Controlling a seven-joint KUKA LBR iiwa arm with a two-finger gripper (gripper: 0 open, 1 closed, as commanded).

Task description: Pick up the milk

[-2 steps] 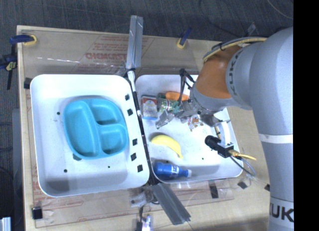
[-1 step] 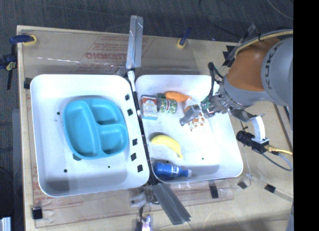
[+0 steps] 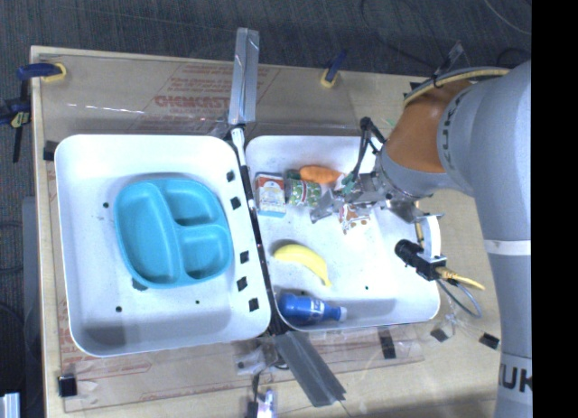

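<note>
The milk point(image 3: 270, 195), a small white carton with a red label, lies at the left end of the right bin point(image 3: 388, 294), close to the divider. The gripper point(image 3: 336, 205) is low over the bin's middle, to the right of the carton and apart from it. A green can point(image 3: 304, 190) lies between the gripper and the milk. A small white and red thing point(image 3: 358, 217) shows just under the wrist; I cannot make out what it is.
An orange carrot point(image 3: 318, 173) lies behind the can. A banana point(image 3: 302, 263) and a blue bottle point(image 3: 307, 310) lie toward the front of the right bin. The left bin point(image 3: 86, 317) holds a blue divided tray point(image 3: 174, 230). The arm point(image 3: 470, 145) covers the right bin's far right.
</note>
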